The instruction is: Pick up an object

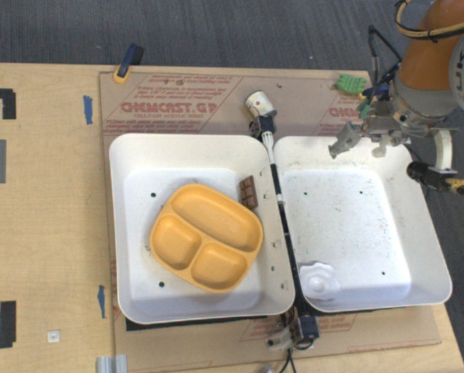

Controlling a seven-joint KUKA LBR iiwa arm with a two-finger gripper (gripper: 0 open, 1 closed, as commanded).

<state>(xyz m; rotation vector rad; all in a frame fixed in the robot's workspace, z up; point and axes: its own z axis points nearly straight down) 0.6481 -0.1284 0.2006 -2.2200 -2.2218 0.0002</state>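
Nearest my vantage, at the front edge of the right bin (426, 286), I see a small white object (319, 280) lying in the front-left corner, pale against the white floor and hard to make out in shape. In the left bin (130, 231) there is a yellow divided plate (207, 237), three compartments up, sitting at a slant in the middle, and a small brown block (248, 192) lies just beside the plate's far-right rim, close to the wall between the two bins. My gripper (361, 144) hangs over the far edge of the right bin, well apart from all three things; its fingers look spread, pointing down, and I see nothing between them. So I judge the pick is barely begun: I am at the approach stage with no target closed on. If I were choosing, the white object is the closest candidate, in the same bin as the arm, but it sits tight in a corner, so I would bring the fingers in aligned so neither one fouls the bin walls, and descend straight down instead of sweeping. The plate is broad and smooth; I reckon only a rim or a divider offers anything to pinch, and a grasp there could slip. The brown block is small and close to the wall and the plate, so one finger may land on the rim. I would go slowly near the floor and confirm something sits between the fingers before lifting.
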